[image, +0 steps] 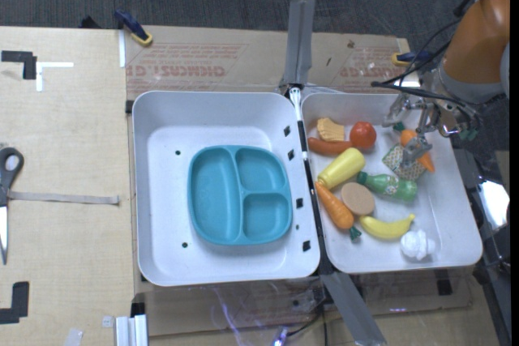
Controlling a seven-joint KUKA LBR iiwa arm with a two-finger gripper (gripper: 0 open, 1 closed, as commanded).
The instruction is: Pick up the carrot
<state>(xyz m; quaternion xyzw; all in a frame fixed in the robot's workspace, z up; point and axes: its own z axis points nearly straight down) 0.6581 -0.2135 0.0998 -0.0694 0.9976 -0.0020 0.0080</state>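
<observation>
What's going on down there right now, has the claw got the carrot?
Claw over right bin's far side, grip state unclear. Carrot lying free near the divider. Yellow bottle and tan disc crowd it.

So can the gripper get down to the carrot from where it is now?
Probably yes. The carrot lies uncovered near the right bin's left wall, with nothing on top. The gripper hangs over the bin's far right side, so it must cross above the bottle.
</observation>
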